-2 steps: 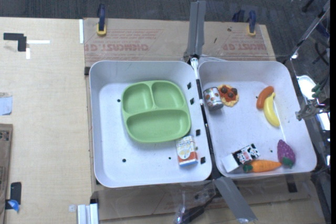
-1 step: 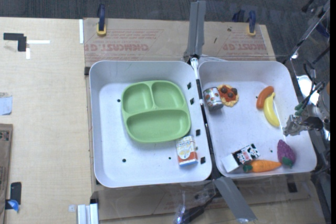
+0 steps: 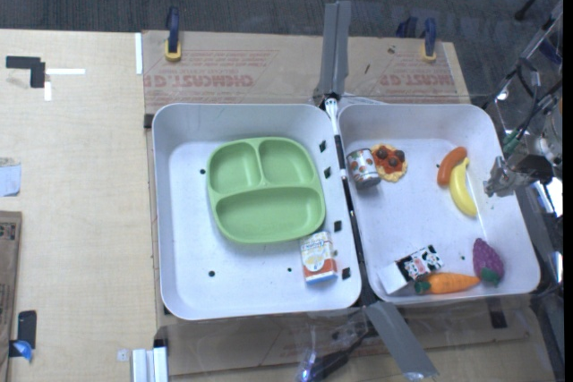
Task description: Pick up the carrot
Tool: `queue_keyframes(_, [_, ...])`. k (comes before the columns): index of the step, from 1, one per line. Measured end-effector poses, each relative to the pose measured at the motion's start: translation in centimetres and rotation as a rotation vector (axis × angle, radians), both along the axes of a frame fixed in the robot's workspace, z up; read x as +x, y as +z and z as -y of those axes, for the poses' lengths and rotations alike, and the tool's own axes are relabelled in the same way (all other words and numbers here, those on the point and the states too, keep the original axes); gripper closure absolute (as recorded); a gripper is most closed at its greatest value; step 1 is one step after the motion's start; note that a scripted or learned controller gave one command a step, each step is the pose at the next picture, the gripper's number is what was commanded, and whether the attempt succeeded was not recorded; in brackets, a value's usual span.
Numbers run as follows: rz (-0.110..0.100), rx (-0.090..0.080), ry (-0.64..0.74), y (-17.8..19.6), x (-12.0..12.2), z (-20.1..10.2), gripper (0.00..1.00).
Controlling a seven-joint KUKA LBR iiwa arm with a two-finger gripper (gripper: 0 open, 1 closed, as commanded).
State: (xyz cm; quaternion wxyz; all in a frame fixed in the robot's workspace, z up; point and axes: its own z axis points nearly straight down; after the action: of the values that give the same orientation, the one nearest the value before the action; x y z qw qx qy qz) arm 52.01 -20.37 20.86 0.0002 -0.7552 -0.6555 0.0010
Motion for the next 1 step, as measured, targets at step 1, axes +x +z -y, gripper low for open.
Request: queue_keyframes(1, [-0.001,0.001,0.151,-11.1,2.79,-2.21,1.0])
